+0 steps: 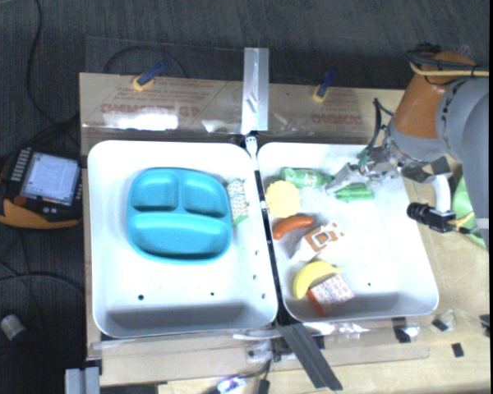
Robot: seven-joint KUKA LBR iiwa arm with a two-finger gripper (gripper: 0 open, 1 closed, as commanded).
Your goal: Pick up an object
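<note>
Here's the arm: a fat, rounded grey casing, smooth and matte, with a broad orange band wrapped above the wrist, the colour of a traffic cone. A dark ring caps that band at the top, with a thin dark cable looping over it. Below the orange, the wrist narrows into a grey collar. The hand is small, metallic silver and angular, with thin black wires trailing around it. Off the lower side, a black cylindrical fitting sticks out beside a white bracket.
</note>
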